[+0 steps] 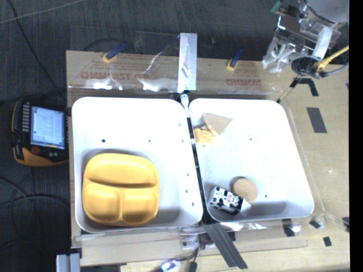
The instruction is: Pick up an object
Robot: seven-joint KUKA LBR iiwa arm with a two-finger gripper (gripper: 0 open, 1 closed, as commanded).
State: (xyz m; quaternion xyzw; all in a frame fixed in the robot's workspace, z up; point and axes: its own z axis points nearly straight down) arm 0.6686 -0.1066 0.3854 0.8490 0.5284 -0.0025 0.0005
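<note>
My gripper hangs at the upper right, above the bench behind the right bin, well away from every object; nothing shows between its fingers. In the right bin a tan wedge-shaped piece lies near the back left corner with a small yellowish piece just in front of it. A round tan disc rests near the front, and a small black-and-white printed object lies beside it at the front left. A large yellow moulded object fills the front left of the left bin.
A divider ridge separates the two bins. Clear plastic sheeting held by blue and yellow clips lies behind the bins. A handheld pendant with a lit screen sits left of the bench.
</note>
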